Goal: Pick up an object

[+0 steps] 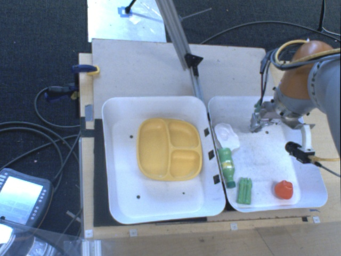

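gripper low over right bin, nothing visibly held

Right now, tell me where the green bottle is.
The green bottle lies in the right bin, against its left wall, just below the crumpled white cloth and to the left of the small green block.
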`<act>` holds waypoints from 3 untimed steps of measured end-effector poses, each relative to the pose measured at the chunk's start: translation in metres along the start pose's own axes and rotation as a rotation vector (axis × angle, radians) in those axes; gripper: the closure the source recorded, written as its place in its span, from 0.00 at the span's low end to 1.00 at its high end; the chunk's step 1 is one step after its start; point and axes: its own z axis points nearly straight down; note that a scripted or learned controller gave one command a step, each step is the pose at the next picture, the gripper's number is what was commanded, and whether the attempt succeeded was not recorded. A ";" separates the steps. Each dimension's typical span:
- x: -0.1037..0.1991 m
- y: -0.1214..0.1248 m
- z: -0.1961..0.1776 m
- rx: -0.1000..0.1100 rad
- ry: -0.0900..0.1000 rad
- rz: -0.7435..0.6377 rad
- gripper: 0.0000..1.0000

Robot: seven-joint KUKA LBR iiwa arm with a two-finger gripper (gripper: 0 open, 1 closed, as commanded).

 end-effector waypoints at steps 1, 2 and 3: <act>-0.004 0.006 -0.064 -0.004 0.000 0.002 1.00; -0.005 0.001 -0.126 -0.005 0.000 0.001 1.00; -0.005 0.003 -0.181 -0.004 0.000 0.001 1.00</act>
